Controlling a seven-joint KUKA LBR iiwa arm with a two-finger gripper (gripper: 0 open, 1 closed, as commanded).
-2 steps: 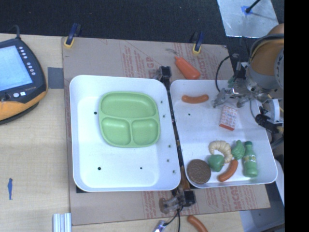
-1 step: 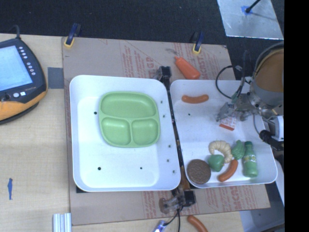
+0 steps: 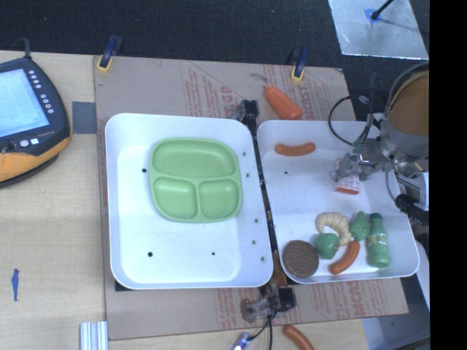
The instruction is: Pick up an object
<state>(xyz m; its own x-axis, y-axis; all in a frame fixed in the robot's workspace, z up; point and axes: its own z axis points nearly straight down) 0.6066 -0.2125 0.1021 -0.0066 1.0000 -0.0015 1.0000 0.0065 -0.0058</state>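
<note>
Red-white object [image 3: 348,186] lies just below the lowered tool [image 3: 352,168].

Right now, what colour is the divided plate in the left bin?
Light green. The divided plate shows plainly in the camera view, lying in the white left bin.

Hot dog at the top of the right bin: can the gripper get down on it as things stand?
Probably yes. The hot dog lies alone on bare bin floor near the far wall of the right bin, nothing on or against it. The gripper sits just to its right in the same bin. The wall close behind it might crowd a finger.
</note>
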